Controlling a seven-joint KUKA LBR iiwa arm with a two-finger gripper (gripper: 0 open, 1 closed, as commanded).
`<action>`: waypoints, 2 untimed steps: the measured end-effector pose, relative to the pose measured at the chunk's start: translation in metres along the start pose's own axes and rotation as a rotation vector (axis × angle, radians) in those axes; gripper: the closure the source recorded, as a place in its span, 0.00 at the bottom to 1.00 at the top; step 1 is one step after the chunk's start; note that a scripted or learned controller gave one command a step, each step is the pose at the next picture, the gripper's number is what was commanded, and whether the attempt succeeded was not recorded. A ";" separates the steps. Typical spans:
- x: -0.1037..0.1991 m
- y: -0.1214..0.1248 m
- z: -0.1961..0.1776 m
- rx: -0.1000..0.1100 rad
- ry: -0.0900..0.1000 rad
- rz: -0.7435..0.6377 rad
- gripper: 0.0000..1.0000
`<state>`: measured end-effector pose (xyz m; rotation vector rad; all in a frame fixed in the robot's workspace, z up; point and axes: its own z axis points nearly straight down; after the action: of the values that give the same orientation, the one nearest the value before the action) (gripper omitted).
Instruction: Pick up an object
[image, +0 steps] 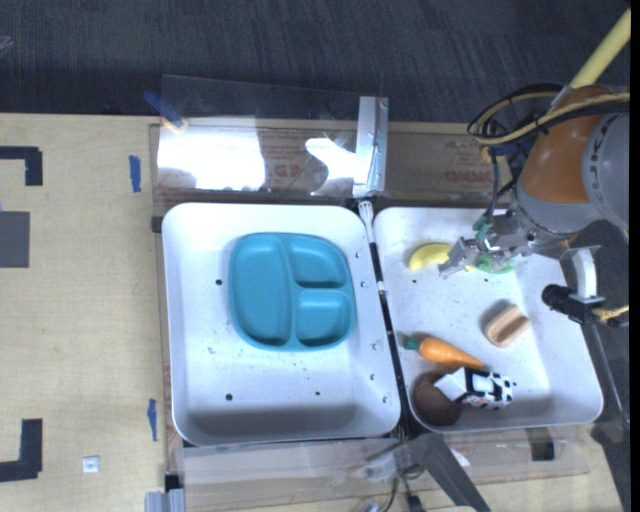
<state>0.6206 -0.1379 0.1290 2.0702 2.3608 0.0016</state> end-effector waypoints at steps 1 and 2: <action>0.006 0.047 0.044 0.009 0.001 -0.213 0.00; 0.006 0.046 0.037 0.014 0.001 -0.218 1.00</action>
<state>0.6659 -0.1257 0.0925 1.8068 2.5801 -0.0147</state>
